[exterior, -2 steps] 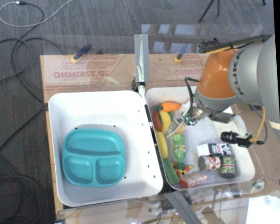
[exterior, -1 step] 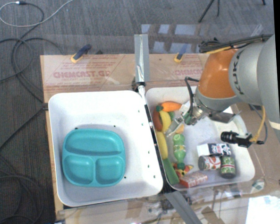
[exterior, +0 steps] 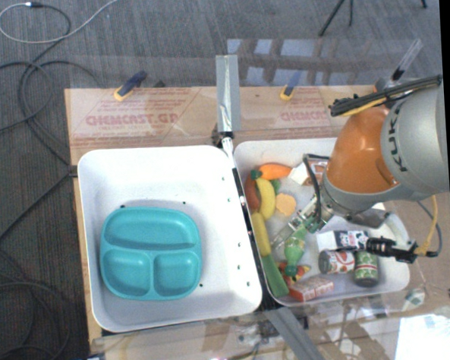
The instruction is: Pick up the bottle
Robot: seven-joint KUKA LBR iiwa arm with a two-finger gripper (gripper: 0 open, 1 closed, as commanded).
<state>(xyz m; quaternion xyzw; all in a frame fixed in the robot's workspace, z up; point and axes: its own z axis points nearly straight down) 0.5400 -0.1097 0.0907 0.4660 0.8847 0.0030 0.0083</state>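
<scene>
Reaching in from three o'clock, I hang over the right bin [exterior: 402,275], my grey arm [exterior: 420,144] and its glossy orange band [exterior: 360,159] covering much of that bin's upper half. My gripper [exterior: 307,222] sits near the bin's centre, and I cannot tell from here whether it is clenched, released or grasping anything.

Nearest the camera, along the bin's six o'clock edge, lie a small red-and-white box [exterior: 314,288], a round can with a red label [exterior: 336,261] and a darker green can [exterior: 366,268], all close together. A flat black-and-white packet [exterior: 349,238] rests just above the cans.

The bottle [exterior: 295,249], green and smooth with a narrow neck, lies tilted at the middle of the bin, right at my gripper; whether they touch I cannot tell. A long green vegetable shape [exterior: 273,275] runs beside it toward seven o'clock, and a pale yellow strip [exterior: 260,234] lies along the bin's nine o'clock wall.

Farther back, toward eleven o'clock, sit a curved yellow banana [exterior: 266,198], a round orange disc [exterior: 286,204] and an orange carrot shape [exterior: 274,171].

In the left bin [exterior: 133,170], a teal plastic tray [exterior: 150,251] with three rounded compartments lies toward seven o'clock.

Beyond both bins, the surface [exterior: 141,116] is brown board with faded red lettering, held by clamps [exterior: 129,84] at twelve o'clock.
</scene>
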